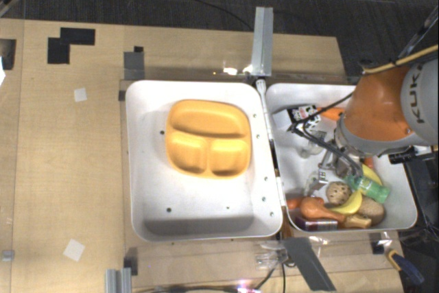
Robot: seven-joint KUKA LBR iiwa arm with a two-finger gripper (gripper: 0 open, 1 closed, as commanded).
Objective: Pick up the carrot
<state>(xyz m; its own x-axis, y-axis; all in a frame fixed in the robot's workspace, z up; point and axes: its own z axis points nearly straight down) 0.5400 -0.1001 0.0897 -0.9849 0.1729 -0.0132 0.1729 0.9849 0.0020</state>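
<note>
the jaws (328, 173) hang low in the right-hand shallow white bin (288, 101), over the pile of toy food, and whether they sit wide or narrow cannot be told from this slant. the grey arm with its orange band (376, 110) reaches in from the right. the orange plastic carrot (317, 208) lies along the bin's near wall, just below the jaws, apart from them as far as shows. beside it: a speckled brown cookie (336, 193), a yellow banana (354, 201), a green bottle (365, 187). in the left white bin (144, 168), on the wooden counter (62, 168), sits a yellow divided tray (208, 137).
</note>
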